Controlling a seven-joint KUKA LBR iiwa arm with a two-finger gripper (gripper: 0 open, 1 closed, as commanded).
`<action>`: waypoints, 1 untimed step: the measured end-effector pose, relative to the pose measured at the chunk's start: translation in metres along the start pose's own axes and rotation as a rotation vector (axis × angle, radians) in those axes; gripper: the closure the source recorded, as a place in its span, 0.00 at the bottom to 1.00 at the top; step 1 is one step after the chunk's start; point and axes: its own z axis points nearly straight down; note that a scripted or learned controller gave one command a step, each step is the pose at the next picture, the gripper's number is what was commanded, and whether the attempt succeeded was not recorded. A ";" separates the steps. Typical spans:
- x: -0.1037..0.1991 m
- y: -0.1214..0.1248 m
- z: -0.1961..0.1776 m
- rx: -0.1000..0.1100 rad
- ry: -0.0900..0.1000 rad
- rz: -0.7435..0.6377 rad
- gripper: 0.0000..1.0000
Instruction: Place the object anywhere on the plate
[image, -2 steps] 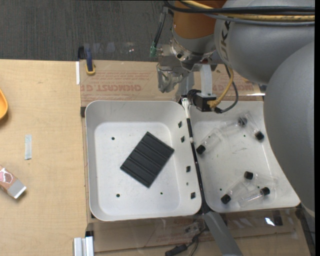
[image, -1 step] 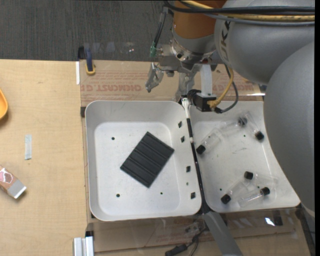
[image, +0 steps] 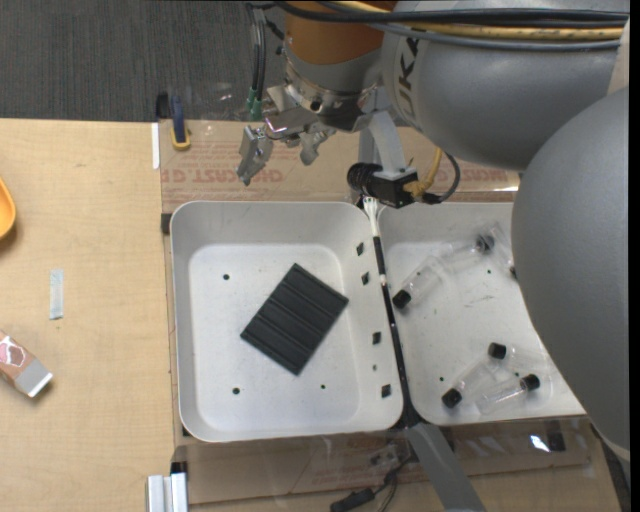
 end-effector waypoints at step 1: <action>-0.002 0.000 -0.008 0.002 -0.001 0.002 1.00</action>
